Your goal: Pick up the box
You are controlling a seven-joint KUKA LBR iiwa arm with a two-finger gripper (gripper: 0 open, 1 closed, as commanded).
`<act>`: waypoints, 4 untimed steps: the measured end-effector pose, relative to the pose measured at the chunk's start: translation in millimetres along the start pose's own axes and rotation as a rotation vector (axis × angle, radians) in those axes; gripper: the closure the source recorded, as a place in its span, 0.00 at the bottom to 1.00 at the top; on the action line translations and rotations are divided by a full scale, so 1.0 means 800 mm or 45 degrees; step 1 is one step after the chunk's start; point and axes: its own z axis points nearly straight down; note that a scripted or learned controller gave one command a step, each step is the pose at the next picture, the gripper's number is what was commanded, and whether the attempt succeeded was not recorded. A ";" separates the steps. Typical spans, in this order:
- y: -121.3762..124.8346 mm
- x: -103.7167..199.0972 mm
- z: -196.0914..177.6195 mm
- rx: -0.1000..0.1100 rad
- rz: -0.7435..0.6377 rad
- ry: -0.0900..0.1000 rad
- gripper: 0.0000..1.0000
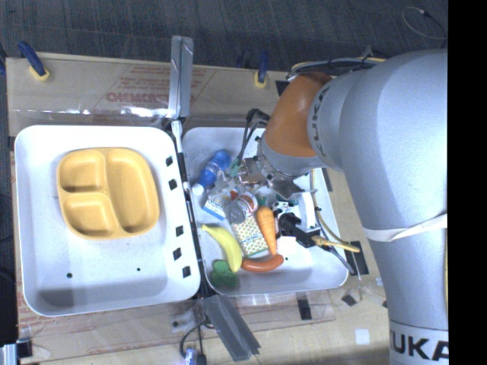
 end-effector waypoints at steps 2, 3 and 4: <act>0.078 -0.006 -0.007 0.026 -0.044 -0.013 1.00; 0.057 0.056 -0.120 0.007 0.188 -0.001 1.00; 0.057 0.058 -0.132 0.009 0.178 -0.001 1.00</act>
